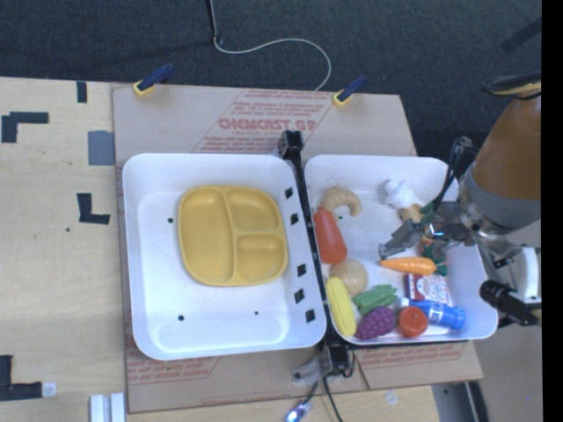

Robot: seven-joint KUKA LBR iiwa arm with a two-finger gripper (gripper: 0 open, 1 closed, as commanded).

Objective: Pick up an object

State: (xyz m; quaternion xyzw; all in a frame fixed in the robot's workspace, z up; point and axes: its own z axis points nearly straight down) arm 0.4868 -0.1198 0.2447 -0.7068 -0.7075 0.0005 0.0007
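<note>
Gripper (406, 238) low in the right bin (369, 167), fingers (393, 246) spread w/ nothing between them. Toy carrot (408, 265) lies just below the tips, near or touching; can't tell which. Yellow tray (233, 235) in left bin (141, 262).

Divided tray (234, 236) in left bin (149, 262); toy foods crowded in right bin (369, 167), corn (341, 306) along its left wall, bottle (437, 315) at near right

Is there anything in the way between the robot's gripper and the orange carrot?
Nothing visible is. The gripper hangs just above the carrot in the right bin, with only white bin floor showing between them.
</note>
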